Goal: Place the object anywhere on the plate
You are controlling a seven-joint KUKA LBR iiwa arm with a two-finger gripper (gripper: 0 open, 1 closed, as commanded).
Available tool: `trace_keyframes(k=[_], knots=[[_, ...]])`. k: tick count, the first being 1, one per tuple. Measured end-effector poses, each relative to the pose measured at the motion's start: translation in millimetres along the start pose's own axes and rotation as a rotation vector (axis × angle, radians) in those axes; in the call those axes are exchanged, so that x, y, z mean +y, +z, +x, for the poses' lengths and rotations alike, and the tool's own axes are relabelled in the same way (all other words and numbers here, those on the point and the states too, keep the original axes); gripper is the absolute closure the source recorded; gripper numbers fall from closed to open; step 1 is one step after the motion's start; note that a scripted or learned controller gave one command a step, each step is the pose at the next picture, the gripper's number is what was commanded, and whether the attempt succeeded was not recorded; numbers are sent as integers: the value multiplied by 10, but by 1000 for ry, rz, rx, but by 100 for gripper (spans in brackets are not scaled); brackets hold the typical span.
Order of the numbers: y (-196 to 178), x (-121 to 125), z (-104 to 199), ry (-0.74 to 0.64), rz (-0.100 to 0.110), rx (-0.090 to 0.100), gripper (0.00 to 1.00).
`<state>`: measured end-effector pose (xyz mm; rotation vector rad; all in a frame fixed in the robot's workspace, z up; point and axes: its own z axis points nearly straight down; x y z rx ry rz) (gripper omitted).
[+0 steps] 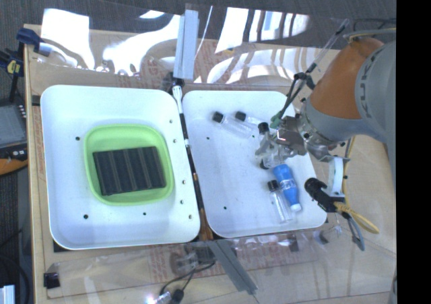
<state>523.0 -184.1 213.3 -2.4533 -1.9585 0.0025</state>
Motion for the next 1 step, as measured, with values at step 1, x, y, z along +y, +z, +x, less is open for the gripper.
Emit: trace_keyframes(k=[1], knots=[[0,0,0,0,0,0,0]])
